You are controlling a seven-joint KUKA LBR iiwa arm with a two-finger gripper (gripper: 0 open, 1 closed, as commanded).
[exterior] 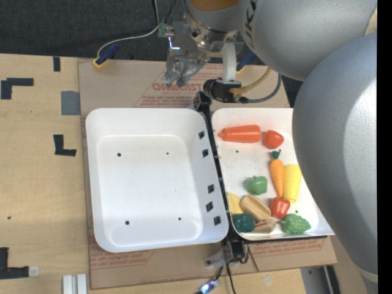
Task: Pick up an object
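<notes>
On the cardboard-topped bench (122,78), the gripper (179,72) is seen beyond the left bin (92,164), nothing pinched, finger spread not discernible; the nearest pickable item, a long orange carrot (240,134) in the right bin (306,219), lies nearward and rightward of the fingers, long axis crosswise.

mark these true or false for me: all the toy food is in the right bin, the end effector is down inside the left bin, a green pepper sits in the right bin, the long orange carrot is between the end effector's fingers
1. All the toy food lies in the right bin. True.
2. The end effector is down inside the left bin. False: it hangs over the cardboard beyond the bins' far edge.
3. A green pepper sits in the right bin. True.
4. The long orange carrot is between the end effector's fingers. False: it lies at the far end of the right bin, apart from the end effector.
</notes>
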